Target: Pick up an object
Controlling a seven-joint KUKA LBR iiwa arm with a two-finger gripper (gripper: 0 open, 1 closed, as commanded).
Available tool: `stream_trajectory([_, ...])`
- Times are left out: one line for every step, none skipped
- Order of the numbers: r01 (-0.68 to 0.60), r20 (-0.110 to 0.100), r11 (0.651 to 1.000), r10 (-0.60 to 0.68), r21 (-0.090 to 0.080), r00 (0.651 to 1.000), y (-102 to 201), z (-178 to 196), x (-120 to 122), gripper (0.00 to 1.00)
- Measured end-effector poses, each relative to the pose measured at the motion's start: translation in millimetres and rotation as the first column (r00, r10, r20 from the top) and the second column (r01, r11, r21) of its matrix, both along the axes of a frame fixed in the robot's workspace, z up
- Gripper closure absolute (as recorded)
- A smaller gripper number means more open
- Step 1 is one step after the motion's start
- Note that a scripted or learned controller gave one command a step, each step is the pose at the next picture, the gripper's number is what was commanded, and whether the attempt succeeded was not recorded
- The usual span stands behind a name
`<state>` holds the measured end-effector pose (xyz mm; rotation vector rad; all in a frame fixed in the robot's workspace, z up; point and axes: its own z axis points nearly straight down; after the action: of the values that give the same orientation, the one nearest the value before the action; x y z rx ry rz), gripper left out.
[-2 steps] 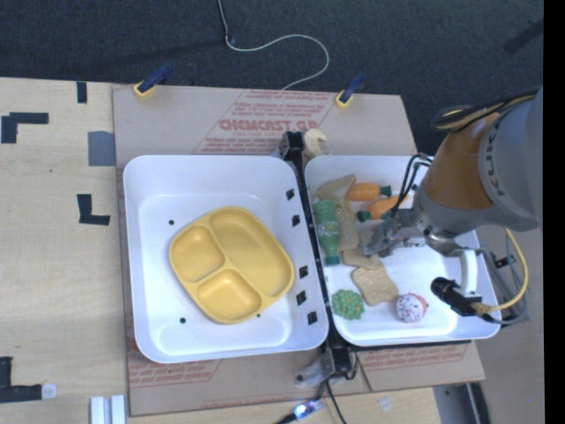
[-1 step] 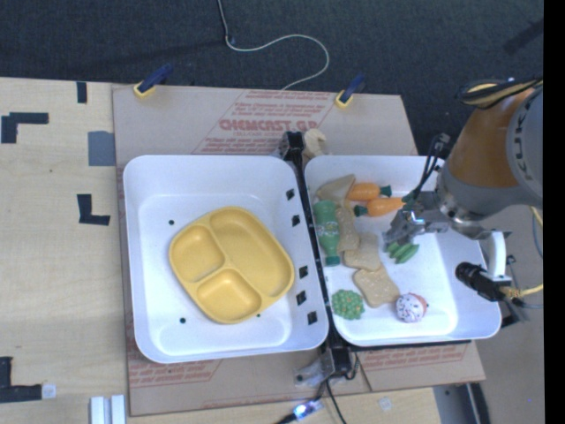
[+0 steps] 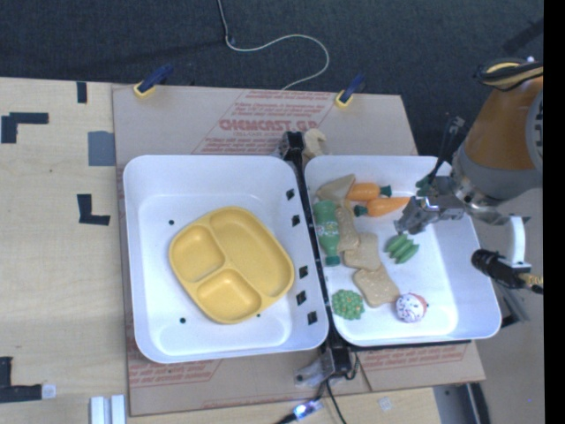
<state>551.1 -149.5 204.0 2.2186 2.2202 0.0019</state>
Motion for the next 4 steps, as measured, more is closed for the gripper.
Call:
stream_trajectory([0.000,-0.002,1.000,0.000,0.001,1.000,0.4,21.5,0.5,1.00])
stream_trajectory([-0.003,-0.007,1.000,0.003,0.003,1.000,50.7,15.0,-36.1,1.00])
stream_trajectory([-0.002,-0.005,1.000,0.003,0.003,1.000,69.3,30.7,-52.3,1.00])
stream_trajectory([0.001,-0.008,1.000,-0.001,0.001,1.000,65.7,9.3,-50.2,1.00])
